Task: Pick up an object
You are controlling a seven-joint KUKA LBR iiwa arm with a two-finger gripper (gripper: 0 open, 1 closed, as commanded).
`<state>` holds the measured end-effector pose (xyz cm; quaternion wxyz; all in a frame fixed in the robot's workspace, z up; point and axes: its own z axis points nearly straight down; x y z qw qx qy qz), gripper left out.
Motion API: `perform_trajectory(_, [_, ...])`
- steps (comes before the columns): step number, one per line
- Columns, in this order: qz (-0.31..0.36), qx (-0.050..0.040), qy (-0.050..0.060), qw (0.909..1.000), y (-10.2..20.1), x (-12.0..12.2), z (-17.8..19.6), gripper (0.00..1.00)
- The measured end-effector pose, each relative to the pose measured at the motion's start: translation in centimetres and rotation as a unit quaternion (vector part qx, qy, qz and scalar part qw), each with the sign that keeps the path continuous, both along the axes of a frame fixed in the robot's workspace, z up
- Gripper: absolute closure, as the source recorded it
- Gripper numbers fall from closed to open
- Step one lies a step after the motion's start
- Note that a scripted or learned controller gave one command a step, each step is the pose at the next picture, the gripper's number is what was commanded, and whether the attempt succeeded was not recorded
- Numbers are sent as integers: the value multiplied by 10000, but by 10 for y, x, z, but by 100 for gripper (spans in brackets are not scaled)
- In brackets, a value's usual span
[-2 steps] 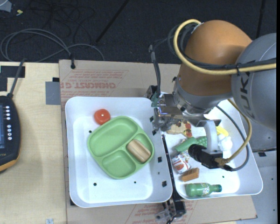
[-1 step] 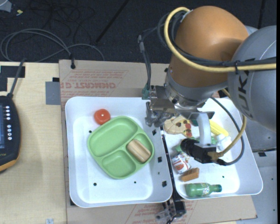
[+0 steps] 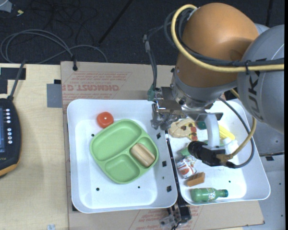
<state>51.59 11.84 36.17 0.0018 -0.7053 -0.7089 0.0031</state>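
From above, the left shallow white bin (image 3: 81, 186) has open floor along its near and left walls. A green plastic divided plate (image 3: 116, 150) sits in the middle, holding a tan bread roll (image 3: 143, 154), with a small red round piece (image 3: 105, 119) just beyond. The right white bin (image 3: 253, 186) is crowded: a green bottle (image 3: 207, 194) lies near the front wall, a brown wedge (image 3: 195, 178) beside it. The grey arm's gripper (image 3: 164, 113) hangs over the divide between bins; I cannot tell its state.

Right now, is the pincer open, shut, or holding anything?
Pincer: cannot be told; it sits low over the inner edge of the right bin, under the wrist.
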Motion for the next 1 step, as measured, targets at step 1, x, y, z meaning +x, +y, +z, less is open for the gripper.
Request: perform_trajectory(1, [-34,-9,43,10000,-17,-28,-99,100])
